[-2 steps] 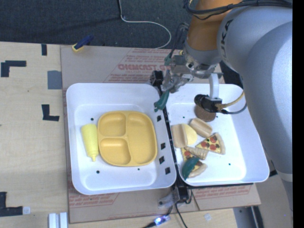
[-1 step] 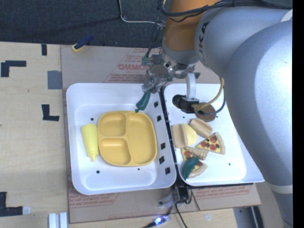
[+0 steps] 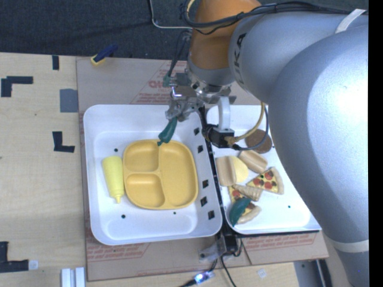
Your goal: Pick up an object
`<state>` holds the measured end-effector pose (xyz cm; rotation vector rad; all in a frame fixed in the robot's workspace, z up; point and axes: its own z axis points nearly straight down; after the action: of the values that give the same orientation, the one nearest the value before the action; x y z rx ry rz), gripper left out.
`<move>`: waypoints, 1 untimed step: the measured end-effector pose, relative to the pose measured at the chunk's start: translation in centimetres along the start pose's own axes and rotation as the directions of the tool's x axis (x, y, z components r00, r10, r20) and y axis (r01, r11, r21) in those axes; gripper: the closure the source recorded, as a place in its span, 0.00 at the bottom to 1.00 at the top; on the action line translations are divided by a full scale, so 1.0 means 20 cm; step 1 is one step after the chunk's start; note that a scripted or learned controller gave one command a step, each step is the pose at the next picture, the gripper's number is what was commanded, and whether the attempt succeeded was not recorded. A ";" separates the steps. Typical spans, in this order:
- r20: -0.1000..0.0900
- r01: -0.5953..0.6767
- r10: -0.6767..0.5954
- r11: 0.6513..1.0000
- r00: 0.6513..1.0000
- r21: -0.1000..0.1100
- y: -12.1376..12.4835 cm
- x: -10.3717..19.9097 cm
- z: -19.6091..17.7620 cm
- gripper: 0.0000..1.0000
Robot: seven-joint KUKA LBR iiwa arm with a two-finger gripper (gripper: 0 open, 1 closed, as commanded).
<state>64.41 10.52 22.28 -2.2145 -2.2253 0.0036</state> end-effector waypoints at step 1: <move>0.000 -0.003 0.003 1.000 1.000 -0.002 0.00 -0.06 -0.05 1.00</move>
<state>64.38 9.25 23.33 -2.2192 -2.2224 0.0013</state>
